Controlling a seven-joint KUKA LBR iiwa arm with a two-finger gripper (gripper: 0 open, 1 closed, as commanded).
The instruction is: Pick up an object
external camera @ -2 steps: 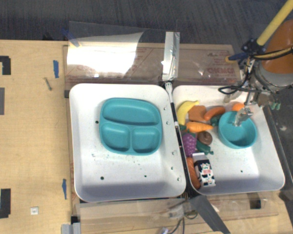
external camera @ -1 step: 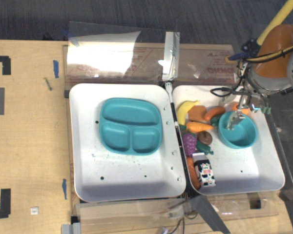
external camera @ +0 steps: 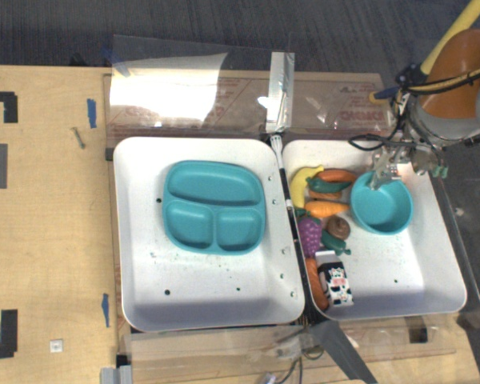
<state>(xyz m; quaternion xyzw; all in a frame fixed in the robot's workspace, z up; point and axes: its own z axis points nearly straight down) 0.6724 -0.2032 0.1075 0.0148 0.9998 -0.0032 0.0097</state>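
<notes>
I've got the hand (external camera: pixel 382 174) over the far rim of the teal bowl (external camera: pixel 382 206) in the right bin (external camera: pixel 432 282); can't tell if it's released or clenched. Looks like approach step, nothing lifted yet. Toy food, incl. carrot (external camera: pixel 326 210), is piled just left of bowl. Next: drop lower and get a rim between the tips.

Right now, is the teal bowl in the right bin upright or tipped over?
Upright. The teal bowl shows its open mouth and inner floor facing up, sitting on the right bin floor, with nothing visible inside it.
</notes>
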